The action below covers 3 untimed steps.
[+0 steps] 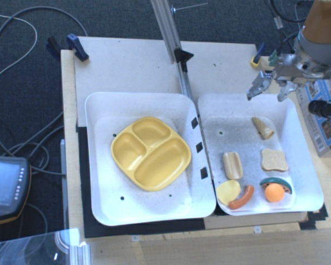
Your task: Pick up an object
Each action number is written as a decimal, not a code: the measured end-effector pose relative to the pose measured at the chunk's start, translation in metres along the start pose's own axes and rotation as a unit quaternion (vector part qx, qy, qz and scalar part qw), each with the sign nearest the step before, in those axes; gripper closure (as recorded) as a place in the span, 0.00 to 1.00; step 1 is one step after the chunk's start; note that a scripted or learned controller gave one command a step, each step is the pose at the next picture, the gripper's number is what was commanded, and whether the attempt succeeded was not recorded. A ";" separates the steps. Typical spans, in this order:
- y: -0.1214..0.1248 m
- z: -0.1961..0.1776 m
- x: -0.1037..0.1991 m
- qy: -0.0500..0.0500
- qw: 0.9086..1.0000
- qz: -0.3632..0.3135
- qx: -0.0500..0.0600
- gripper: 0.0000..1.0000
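— Two bins on the surface (126,65); where's the food?

— All in the right bin (303,142): a bread slice (274,160), a hot-dog bun (232,165), a sausage (241,197), an orange ball (274,192), and a tan wedge (262,127) nearest the arm.

— And the left bin (99,115)?

— It holds a yellow divided plate (151,153).

— The pincer (271,87)?

— Spread open, gripping nothing, above the right bin's far rim.

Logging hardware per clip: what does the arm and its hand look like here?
The arm is grey with an orange-tan band above the wrist. Its hand is grey metal with two slim fingers. Dark cables run near the upper wrist.
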State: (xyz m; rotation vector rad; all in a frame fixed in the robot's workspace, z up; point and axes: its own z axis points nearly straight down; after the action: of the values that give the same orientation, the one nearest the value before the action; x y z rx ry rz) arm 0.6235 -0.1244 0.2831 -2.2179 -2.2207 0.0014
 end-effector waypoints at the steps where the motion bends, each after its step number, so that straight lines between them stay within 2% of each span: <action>1: 0.000 0.000 0.000 0.000 1.000 0.000 0.000 0.00; 2: 0.000 0.050 0.011 0.000 1.000 0.000 0.002 0.00; 3: -0.006 0.105 0.002 0.000 1.000 0.001 0.003 0.00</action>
State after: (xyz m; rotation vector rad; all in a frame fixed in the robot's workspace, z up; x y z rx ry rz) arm 0.6174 -0.1224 0.1783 -2.2174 -2.2154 0.0074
